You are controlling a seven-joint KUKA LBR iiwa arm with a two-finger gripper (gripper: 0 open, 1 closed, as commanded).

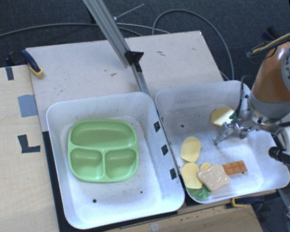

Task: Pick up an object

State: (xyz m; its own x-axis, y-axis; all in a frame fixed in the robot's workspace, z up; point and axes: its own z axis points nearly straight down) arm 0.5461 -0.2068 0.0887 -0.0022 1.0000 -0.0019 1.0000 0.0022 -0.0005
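A light wooden tabletop (12, 180) carries grey tape patches (27, 104); a yellow-and-blue clamp (32, 63) and thin black cables (183, 19) lie beyond.

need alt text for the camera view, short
A grey arm's tool reaches from the right into the right white bin, beside a pale yellow food piece; more toy foods lie near that bin's front. The left white bin holds a green divided plate.

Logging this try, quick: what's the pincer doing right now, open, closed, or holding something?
Pincer: low in the right bin, beside a yellow piece; open or closed cannot be told, and no grasp shows.
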